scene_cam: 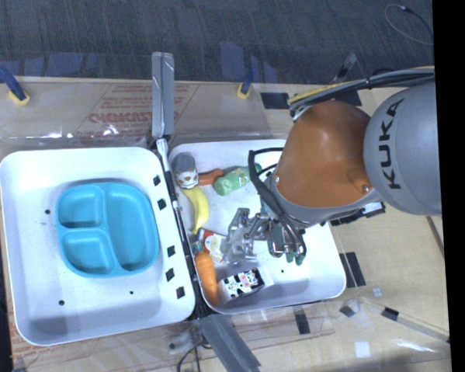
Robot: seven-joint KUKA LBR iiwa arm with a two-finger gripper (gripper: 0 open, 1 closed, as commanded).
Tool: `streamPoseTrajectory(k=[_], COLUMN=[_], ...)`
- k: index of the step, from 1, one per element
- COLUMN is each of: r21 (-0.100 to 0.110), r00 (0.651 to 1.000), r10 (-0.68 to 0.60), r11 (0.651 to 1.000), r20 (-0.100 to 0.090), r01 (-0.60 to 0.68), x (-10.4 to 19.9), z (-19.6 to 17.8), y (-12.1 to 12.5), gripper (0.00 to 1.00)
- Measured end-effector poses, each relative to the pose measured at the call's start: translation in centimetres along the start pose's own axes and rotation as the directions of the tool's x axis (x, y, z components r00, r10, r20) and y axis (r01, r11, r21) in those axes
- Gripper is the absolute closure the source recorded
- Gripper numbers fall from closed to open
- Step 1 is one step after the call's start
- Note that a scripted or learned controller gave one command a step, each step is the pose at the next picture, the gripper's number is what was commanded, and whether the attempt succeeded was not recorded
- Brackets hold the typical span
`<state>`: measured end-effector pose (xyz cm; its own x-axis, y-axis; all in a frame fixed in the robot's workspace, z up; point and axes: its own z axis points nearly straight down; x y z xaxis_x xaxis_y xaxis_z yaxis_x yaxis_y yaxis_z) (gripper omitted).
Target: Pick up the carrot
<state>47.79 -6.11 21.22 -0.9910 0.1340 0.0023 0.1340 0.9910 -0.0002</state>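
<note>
The orange carrot [207, 277] lies along the left wall of the right bin [323, 274], near its front corner. My gripper [238, 237] hangs just up and to the right of it, its metal fingers pointing left over the bin floor. I see nothing held between the fingers. The arm's orange band and grey body cover the bin's right half.
Beside the carrot lies a black-and-white patterned item [243, 283]. A banana [196, 210], a small jar-like object [186, 171] and a green item [231, 181] sit further back. The left bin [37, 308] holds a blue divided tray [108, 227].
</note>
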Motion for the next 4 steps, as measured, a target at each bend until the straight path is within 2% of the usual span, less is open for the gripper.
streamPoseTrajectory(k=[1, 2, 3, 4], r21=[0.000, -0.002, -0.003, -0.002], r00=[0.959, 0.791, 0.735, 0.301], r10=[-0.283, -0.611, -0.679, -0.954], r11=[0.959, 0.791, 0.735, 0.301], r20=[0.001, -0.002, -0.004, 0.000], r01=[0.283, 0.611, 0.679, 0.954], x=[0.6, -0.1, 0.4, -0.2], z=[-0.6, 0.7, 2.3, 2.3], y=[4.5, 2.4, 7.1, 6.5], gripper=[1.00, 1.00, 1.00, 1.00])
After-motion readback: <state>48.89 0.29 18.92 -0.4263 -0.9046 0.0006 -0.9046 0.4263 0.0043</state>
